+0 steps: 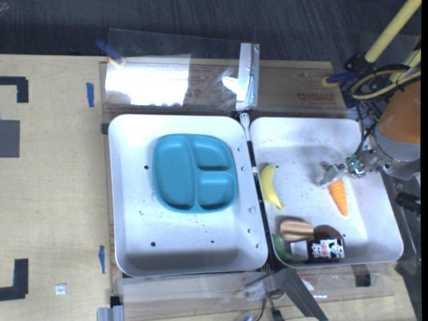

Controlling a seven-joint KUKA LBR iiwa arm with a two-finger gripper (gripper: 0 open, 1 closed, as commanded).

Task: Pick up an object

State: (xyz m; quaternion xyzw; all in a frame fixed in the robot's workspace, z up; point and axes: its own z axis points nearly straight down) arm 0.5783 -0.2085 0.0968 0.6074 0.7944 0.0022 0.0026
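You have two white bins side by side: the left bin [127, 199] carries one blue divided tray [195, 172], three compartments, lying flat near its middle. The right bin [301, 136] holds the loose items. Count one banana [269, 186] against its left wall, one orange carrot [339, 195] right of centre with its tip pointing toward the near side, and a cluster at the near wall: a tan bread-like roll [295, 229], a dark bottle with a white label [319, 249] lying on its side just below it, and a sliver of something green [279, 246] at the near-left corner, too cut off for you to name.

The arm [401, 122] comes in from the right, its orange band at the frame edge. The gripper [340, 170] sits low over the right bin, just beyond the carrot's thick end and touching or almost touching it; you cannot tell which. Its metal parts blur together there, so you cannot tell how the fingers are set, and nothing is clearly between them.

Behind the bins, a clear plastic sheet [174, 79] glares heavily and hides what lies beneath. Yellow tubing and cables [388, 52] crowd the far right corner.
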